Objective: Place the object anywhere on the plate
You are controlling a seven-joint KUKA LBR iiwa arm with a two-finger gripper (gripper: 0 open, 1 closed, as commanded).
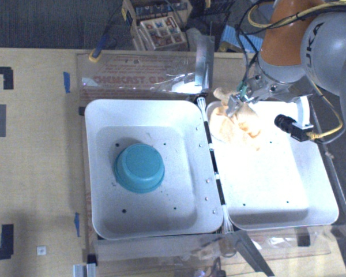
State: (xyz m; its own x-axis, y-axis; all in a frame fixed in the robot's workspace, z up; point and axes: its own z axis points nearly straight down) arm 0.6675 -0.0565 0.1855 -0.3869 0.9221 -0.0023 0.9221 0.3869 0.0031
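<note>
A round teal-blue plate [139,167] lies in the middle of the left bin [104,120]. A pale cream and orange object [237,126], washed out by glare, lies in the far left corner of the right bin [288,206]. My gripper [237,102] hangs over the far edge of that object, close to it or touching it. The arm's grey body and orange band [288,22] rise behind it at the upper right. The glare hides where the object ends and the gripper begins.
A black part [291,126] with a cable sticks out below the wrist over the right bin. The divider [212,154] between the two bins runs just left of the object. A clear plastic sheet [144,77] lies behind the left bin.
</note>
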